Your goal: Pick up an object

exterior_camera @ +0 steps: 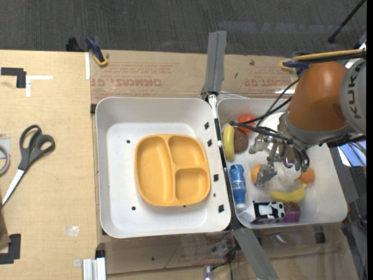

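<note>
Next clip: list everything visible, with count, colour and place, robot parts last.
Shallow white bins: two, side by side on bench.
Divided yellow plastic plate: one, left bin.
Blue plastic bottle: one, right bin, left edge.
Yellow bananas: two, right bin, one upper left, one lower right.
Small orange round objects: about three, right bin.
Black-and-white toy: one, right bin front.
Black-handled scissors: one, bench left.
Tool: one, grey, over right bin.
Arm: one, orange-banded, from right.
</note>
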Robot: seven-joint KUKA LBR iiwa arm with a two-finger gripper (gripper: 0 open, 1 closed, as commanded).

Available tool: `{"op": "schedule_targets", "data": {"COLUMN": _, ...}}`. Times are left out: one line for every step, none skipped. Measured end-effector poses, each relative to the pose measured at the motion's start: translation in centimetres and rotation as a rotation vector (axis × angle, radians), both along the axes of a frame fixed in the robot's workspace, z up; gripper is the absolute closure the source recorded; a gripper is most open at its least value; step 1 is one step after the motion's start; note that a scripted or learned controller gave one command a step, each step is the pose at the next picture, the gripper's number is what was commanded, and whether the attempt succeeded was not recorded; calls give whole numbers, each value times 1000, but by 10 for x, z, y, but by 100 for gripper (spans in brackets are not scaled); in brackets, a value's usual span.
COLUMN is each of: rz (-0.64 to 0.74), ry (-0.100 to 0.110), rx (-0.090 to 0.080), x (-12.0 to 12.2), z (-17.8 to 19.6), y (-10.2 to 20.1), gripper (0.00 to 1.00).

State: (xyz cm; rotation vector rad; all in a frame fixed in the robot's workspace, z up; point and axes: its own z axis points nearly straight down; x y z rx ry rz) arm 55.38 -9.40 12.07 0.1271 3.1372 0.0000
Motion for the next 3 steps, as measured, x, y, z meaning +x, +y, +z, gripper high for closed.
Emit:
{"op": "schedule_targets", "data": {"rz": -91, "ry": -3, "rx": 0, "x": -44, "z": -27, "y": -3, "gripper": 0}}
{"op": "schedule_targets", "data": {"rz": -197, "ry": -26, "rx": 0, "x": -59, "z": -23, "y": -8, "gripper": 0}}
{"op": "schedule_targets", "data": {"rz": -193, "ry": -16, "rx": -1, "x": -61, "z": -16, "y": -8, "gripper": 100}}
